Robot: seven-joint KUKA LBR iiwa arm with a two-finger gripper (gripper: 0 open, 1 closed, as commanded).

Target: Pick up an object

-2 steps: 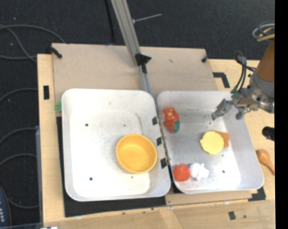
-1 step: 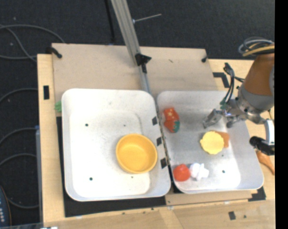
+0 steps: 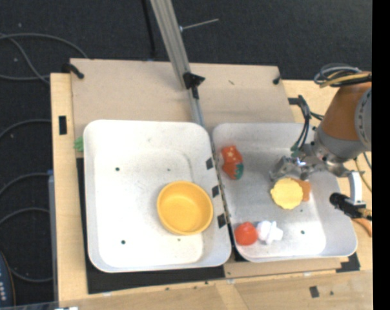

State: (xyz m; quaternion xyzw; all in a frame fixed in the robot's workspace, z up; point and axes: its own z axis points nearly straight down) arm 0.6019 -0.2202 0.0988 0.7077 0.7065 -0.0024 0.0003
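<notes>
One yellow disc (image 3: pixel 287 193) lies just below the end effector (image 3: pixel 290 168), grip unclear.

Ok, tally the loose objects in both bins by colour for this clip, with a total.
Yellow: 2, the bowl and the flat round piece
Red: 2, the red-and-green item and the red-and-white item
Total: 4

Two shallow white bins sit side by side, a left bin (image 3: pixel 117 173) and a right bin (image 3: pixel 324 237). One yellow bowl (image 3: pixel 184 207) lies in the left one. The right one holds three things: one red-and-green object (image 3: pixel 231 161) at its upper left, one flat yellow piece (image 3: pixel 287 193) mid-bin, and one red-and-white object (image 3: pixel 254 232) along the lower edge.
</notes>
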